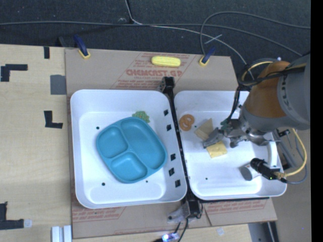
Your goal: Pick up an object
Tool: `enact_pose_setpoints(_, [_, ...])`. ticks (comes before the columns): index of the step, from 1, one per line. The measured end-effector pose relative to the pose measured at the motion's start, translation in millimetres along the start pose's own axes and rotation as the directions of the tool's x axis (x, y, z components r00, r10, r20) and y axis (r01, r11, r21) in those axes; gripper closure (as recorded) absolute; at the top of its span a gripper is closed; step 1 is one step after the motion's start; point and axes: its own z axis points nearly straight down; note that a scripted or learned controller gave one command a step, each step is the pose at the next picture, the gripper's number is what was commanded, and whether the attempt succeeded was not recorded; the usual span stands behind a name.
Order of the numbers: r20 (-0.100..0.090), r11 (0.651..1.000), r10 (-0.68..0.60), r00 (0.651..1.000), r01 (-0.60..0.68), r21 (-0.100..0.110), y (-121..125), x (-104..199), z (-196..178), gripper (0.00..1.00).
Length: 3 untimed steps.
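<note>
In the right bin (202,185) lie a yellow cheese-like wedge (217,150), a tan wedge (204,129) and a small orange ring (186,122). My gripper (216,138) is low in this bin, its dark fingers between the tan wedge and the yellow wedge, touching or just over the yellow one. Nothing is seen lifted. A small grey piece (246,173) lies near the bin's right front.
The left bin (81,135) holds a blue divided plate (131,149) with a small green item (142,116) at its far edge. A yellow corn-like toy (165,61) lies on the cardboard behind the bins. Cables cross the back.
</note>
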Motion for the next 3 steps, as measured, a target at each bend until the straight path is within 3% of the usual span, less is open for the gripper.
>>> enact_pose_setpoints(1, [0.000,1.000,-0.002,1.000,0.002,-0.003,0.9,0.9,-12.4,1.00])
enact_pose_setpoints(3, [0.002,1.000,-0.001,1.000,0.001,-0.012,7.8,8.1,-121.9,1.00])
